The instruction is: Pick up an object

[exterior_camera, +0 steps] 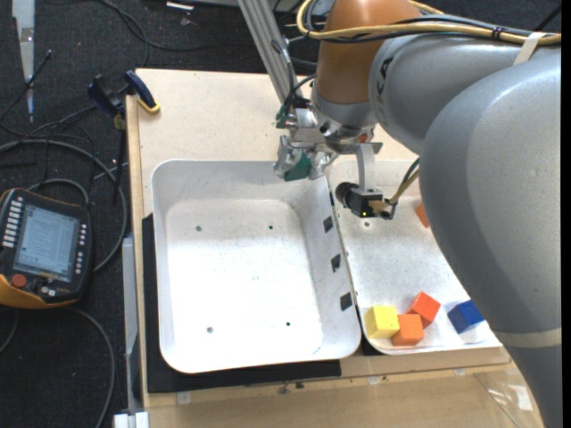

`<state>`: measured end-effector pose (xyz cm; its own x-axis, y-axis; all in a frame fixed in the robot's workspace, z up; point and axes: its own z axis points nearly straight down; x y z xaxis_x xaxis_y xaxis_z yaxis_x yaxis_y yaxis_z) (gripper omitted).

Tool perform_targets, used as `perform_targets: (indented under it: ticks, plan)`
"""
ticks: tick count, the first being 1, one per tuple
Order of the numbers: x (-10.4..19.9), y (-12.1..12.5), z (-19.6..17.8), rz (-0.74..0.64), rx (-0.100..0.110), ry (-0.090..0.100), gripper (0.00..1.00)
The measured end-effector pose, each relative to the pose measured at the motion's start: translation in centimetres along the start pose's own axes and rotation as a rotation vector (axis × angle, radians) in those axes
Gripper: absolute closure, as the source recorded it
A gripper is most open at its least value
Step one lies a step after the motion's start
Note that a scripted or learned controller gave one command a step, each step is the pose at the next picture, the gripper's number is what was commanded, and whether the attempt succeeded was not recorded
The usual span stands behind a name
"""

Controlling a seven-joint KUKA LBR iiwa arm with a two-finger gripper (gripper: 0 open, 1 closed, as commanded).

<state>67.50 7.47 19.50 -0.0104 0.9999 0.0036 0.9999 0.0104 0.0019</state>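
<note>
1. I am watching the two-finger gripper [299, 160] clasping a small green block [318, 162] above the left white plastic bin's [178, 266] far rim.
2. I am judging it light, rigid; flat opposite faces suit gripping.

The tan bench [214, 114] bears two white bins: the left bin [236, 266] and, touching it, the right bin [401, 257].

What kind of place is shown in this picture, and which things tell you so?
Probably a robotics lab or test cell. An industrial arm's gripper hangs over two white bins on a bench, a teach pendant lies on the dark floor among loose cables, and coloured blocks serve as test objects.
</note>
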Motion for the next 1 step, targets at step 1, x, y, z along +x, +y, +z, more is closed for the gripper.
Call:
perform_targets:
  ticks: [1]
  plan:
    - [-0.57, -0.02, -1.00, 0.004, 0.001, -0.005, 1.00]
